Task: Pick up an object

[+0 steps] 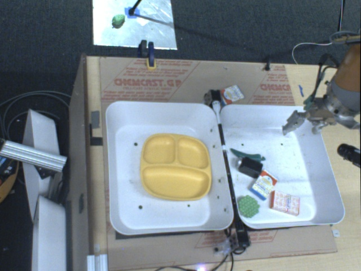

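Five small objects lie in the right bin [316,168], clustered toward its near left corner: a teal piece [246,153] nearest the divider, a black block [249,167] just beside it, a blue and orange packet [263,185], a green round ball [248,206] closest to the front wall, and a pink and white box [285,202] a little to their right. None is lifted; all rest on the bin floor (some touching or nearly so, the teal piece against the black block). Gripper [303,123] hangs over the far right part of the same bin, well apart from the cluster, nothing between its fingers. Fingers appear spread, one prong pointing left toward the bin centre, the other at the right near the wrist. Left bin [121,151] holds a yellow divided plate [175,166], untouched. A small orange and white packet [232,94] sits on the cardboard [169,81] outside both bins, beyond the divider. Judgement: task barely begun. No target approached, no grasp made. Left to do: travel across to the cluster, descend on one item, close, lift.
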Controlling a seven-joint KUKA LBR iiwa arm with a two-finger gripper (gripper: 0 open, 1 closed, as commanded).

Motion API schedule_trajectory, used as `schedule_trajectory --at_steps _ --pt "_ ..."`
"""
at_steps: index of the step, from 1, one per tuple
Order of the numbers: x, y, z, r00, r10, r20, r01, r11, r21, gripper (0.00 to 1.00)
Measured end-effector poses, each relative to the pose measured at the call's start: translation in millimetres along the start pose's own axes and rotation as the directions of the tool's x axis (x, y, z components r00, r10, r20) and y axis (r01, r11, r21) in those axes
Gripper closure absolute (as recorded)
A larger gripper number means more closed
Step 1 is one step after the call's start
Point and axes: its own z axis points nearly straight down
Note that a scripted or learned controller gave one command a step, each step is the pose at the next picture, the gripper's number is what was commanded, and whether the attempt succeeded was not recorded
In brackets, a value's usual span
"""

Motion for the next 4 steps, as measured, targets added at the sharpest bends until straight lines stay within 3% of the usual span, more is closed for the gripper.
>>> schedule_trajectory --at_steps 1,2,3,4 --pt "73 -31 92 1.000 -0.001 -0.001 0.001 1.000 0.002 0.00" --pt "135 14 17 1.000 -0.002 -0.001 0.002 1.000 -0.003 0.00" --pt "103 -21 93 1.000 0.002 0.000 -0.002 1.000 0.003 0.00" --pt "102 -63 119 1.000 0.001 0.000 -0.001 1.000 0.001 0.00"
